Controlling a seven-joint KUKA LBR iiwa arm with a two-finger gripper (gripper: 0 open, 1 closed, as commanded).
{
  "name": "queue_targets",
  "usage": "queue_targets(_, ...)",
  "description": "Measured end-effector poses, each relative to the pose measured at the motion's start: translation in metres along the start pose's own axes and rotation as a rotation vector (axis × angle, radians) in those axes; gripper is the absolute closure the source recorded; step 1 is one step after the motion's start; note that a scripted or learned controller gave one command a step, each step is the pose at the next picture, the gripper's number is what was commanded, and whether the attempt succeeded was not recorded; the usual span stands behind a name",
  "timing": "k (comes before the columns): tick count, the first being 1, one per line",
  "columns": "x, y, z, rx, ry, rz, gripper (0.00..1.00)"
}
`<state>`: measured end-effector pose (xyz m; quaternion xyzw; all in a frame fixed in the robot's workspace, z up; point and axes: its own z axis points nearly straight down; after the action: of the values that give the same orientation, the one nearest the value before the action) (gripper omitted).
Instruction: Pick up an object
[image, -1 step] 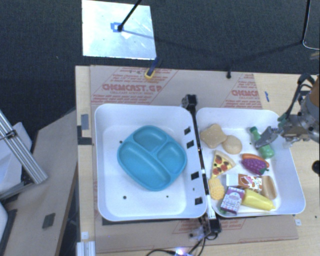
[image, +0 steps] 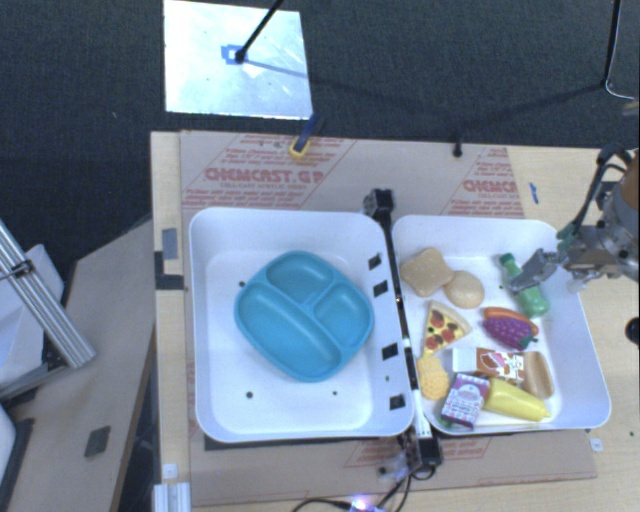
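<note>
Overhead, the gripper (image: 537, 270) hangs at the right bin's (image: 596, 385) far right corner, just above a green bottle (image: 527, 290); whether its fingers are spread or pinching, I cannot tell. Crowding the bottle lie a bread slice (image: 428, 270), a bun (image: 464, 289), a pizza slice (image: 443, 327), purple grapes (image: 511, 327), a hot dog (image: 538, 375), yellow corn (image: 515, 402) and a juice carton (image: 465, 400). One blue divided plate (image: 304, 315) sits in the left bin (image: 215, 240).
</note>
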<state>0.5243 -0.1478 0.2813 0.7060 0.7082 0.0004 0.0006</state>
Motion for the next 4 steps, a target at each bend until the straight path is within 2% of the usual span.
queue_targets(2,0.005,0.003,0.084,0.004,0.001,0.002,0.0)
queue_targets(4,0.007,0.0,0.199,0.003,0.001,0.002,0.0)
